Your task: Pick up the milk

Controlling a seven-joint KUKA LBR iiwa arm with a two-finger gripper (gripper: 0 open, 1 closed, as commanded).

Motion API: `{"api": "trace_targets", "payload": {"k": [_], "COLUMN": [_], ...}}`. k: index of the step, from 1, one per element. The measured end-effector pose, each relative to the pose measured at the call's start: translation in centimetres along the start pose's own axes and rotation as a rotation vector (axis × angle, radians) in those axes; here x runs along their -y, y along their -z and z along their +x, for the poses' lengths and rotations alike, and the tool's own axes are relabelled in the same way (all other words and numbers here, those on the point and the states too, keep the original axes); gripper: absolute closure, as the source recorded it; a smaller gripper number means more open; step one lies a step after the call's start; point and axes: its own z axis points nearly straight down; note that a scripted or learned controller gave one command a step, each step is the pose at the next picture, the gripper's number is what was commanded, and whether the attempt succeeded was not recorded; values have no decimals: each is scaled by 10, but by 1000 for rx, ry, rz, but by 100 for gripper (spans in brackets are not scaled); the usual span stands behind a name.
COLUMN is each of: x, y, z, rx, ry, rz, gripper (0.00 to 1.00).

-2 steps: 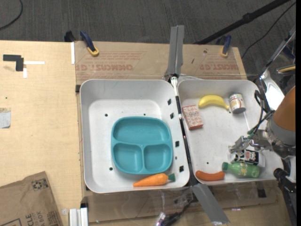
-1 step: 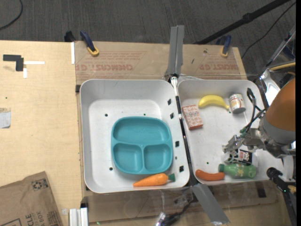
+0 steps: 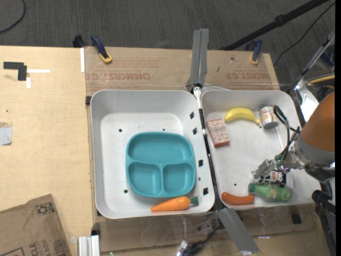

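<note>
Currently, near edge of right bin: a green plastic bottle point(image 3: 272, 191) lies on its side, long axis running left to right; an orange-red sausage-shaped toy point(image 3: 237, 198) lies just left of it.
Claw: the two-finger metal gripper point(image 3: 273, 170) sits low over the right bin's near right part, just above the green bottle; whether its fingers are spread or closed cannot be told, and nothing is seen between them.
Arm: the grey arm with orange band point(image 3: 322, 128) enters from the right side and overhangs the right bin's point(image 3: 248, 148) right wall.
Task object: the milk is judged to be the small pink-and-white carton point(image 3: 218, 132), lying flat on the right bin's floor near the wall shared with the left bin.
Key relation: the carton lies to the left of the claw and farther from the bench's near edge, well apart from it, with bare floor between.
Carton axis: the long side runs roughly near to far, tilted slightly; a grasp would most likely close across the short, left-to-right width.
Next move (judgement): travel left and away, rotate the wrist to suit, then descend.
Far part of right bin: a yellow banana point(image 3: 242, 114) lies just beyond the carton; a small silver can point(image 3: 268, 117) rests at its right end.
Left bin: a teal divided plate point(image 3: 161, 164) and an orange carrot point(image 3: 172, 205).
</note>
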Motion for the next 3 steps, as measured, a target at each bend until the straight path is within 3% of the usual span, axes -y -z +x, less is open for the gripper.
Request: {"api": "trace_targets", "payload": {"k": [1, 2, 3], "x": [-2, -12, -73], "y": [8, 122, 176], "z": [0, 71, 90], "rx": [-1, 2, 4], "ry": [-1, -66, -146], "rz": [-1, 7, 7], "gripper": [100, 100, 100]}}
